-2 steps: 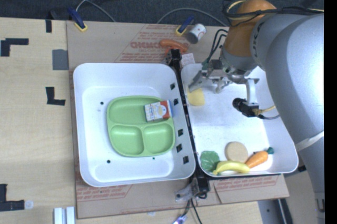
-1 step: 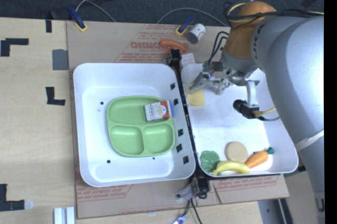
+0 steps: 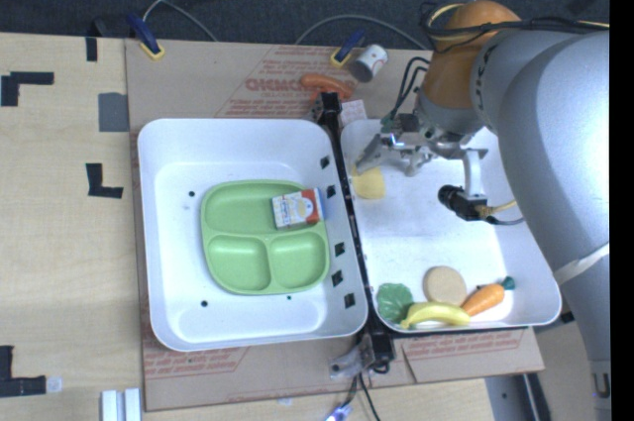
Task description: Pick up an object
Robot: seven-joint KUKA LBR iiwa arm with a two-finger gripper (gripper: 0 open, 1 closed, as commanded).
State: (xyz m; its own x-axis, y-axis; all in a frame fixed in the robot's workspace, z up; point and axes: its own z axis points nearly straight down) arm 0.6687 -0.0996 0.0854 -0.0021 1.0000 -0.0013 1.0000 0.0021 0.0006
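Left bin [image 3: 168, 211]: green divided plate [image 3: 265, 238] in the middle, small carton [image 3: 296, 209] lying on its upper right part. Right bin [image 3: 495, 241]: along the near edge, green leafy piece [image 3: 394, 298], yellow banana [image 3: 437, 314], round tan cookie [image 3: 445, 284], orange carrot [image 3: 483, 298], packed close together. Pale yellow lump [image 3: 369, 184] at the far left side of that bin, by the divider. Gripper [image 3: 394, 146] just above and right of the lump, near it; open or closed, cannot tell.
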